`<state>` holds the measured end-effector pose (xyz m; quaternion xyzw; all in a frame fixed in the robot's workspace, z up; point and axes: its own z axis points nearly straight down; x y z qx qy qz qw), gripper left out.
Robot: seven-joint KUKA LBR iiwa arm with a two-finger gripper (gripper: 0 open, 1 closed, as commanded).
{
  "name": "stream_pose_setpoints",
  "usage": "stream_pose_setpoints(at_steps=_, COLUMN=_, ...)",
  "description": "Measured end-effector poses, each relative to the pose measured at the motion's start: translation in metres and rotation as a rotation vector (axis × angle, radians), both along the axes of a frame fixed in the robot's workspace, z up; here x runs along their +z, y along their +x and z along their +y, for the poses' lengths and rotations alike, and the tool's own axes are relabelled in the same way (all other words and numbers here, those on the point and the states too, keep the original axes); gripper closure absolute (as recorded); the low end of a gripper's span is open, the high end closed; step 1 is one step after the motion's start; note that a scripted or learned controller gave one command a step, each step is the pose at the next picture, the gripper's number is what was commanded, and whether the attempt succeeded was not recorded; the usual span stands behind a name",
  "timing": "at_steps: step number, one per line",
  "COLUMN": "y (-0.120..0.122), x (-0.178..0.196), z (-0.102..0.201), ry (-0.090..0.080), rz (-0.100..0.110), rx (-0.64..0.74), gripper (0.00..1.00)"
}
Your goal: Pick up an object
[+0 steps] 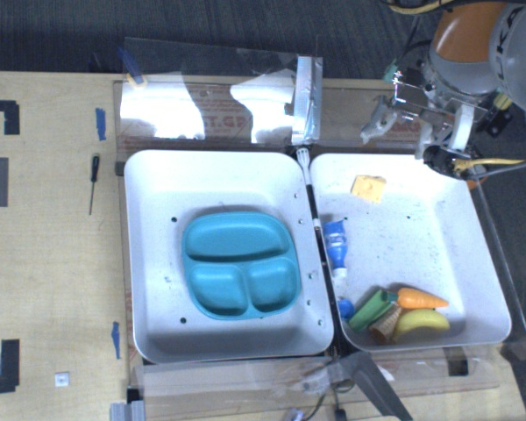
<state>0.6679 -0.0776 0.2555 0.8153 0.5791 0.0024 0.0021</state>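
Blue tray (239, 263) in left bin (149, 182)

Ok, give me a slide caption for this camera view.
Gripper above right bin's far edge; blue tray in left bin.

A yellow block (368, 188) lies far in the right bin (473, 235); a blue tube (336, 246) by its left wall; carrot (421, 300), banana (422, 322) and green piece (369, 309) cluster near.

Bright overhead light; glare on clear panel (219, 103); edges perhaps slightly soft.
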Motion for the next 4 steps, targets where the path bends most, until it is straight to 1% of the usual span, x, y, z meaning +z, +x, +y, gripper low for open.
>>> stream_pose_setpoints(at_steps=1, y=-0.015, x=-0.133, z=-0.042, ry=0.001, rz=0.02, rx=0.116, gripper=0.0)
stream_pose_setpoints(at_steps=2, y=-0.008, x=-0.169, z=-0.048, ry=0.0, rz=0.002, rx=0.159, gripper=0.0)
stream_pose_setpoints(at_steps=3, y=-0.027, x=-0.157, z=-0.062, ry=0.001, rz=0.007, rx=0.197, gripper=0.0)
stream_pose_setpoints(at_steps=4, y=0.0, x=-0.149, z=-0.044, ry=-0.002, rz=0.003, rx=0.292, gripper=0.0)
